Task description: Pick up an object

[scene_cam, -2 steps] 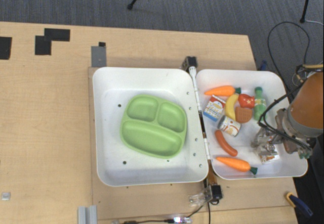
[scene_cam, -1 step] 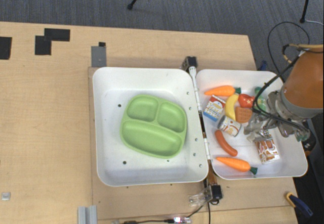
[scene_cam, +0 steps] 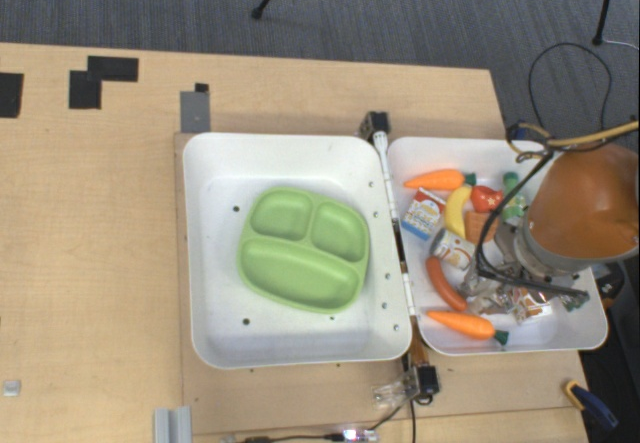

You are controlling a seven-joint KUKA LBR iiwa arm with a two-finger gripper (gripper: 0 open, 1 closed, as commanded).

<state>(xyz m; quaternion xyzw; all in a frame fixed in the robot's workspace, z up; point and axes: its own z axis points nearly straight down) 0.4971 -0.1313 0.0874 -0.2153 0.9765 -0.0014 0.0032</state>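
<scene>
The right bin (scene_cam: 590,336) holds several toy foods. An orange carrot (scene_cam: 435,179) lies at its far side, with a yellow banana (scene_cam: 458,211) and a red piece (scene_cam: 486,198) beside it. A small blue and white carton (scene_cam: 421,216) sits near the left wall. A red sausage (scene_cam: 445,283) and a second carrot (scene_cam: 462,324) lie toward the front. My arm's orange band (scene_cam: 588,203) hangs over the bin's right half. My gripper (scene_cam: 507,293) is low among the items beneath it, close to the sausage and the front carrot.
The left bin (scene_cam: 215,331) carries a green divided plate (scene_cam: 303,248). Black cables (scene_cam: 545,81) loop behind the right bin. Dark markers (scene_cam: 100,79) sit on the wooden bench at far left. A clip and wires (scene_cam: 420,383) lie at the front between the bins.
</scene>
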